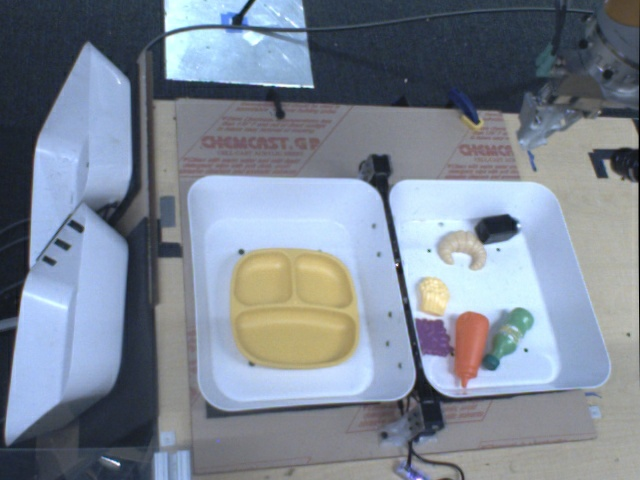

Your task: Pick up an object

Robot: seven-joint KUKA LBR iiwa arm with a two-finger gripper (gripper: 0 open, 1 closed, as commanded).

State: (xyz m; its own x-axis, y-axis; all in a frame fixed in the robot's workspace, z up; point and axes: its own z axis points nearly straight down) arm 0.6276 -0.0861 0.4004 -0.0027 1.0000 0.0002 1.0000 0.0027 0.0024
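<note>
The right bin [570, 268] holds a black block [497, 229], a pale croissant [462, 248], a yellow corn piece [433, 295], purple grapes [432, 337], an orange carrot [470, 346] and a green bottle [508, 337]. A yellow divided plate [295, 306] lies in the left bin [215, 268]. My gripper [543, 120] hangs at the upper right, beyond the far edge of the right bin and well above the objects. Nothing shows between its fingers.
Two white covers [75, 268] lie at the left of the bench. A shiny metal sheet [238, 28] sits at the back, with a cable running across. A yellow-blue clip [468, 113] lies behind the right bin.
</note>
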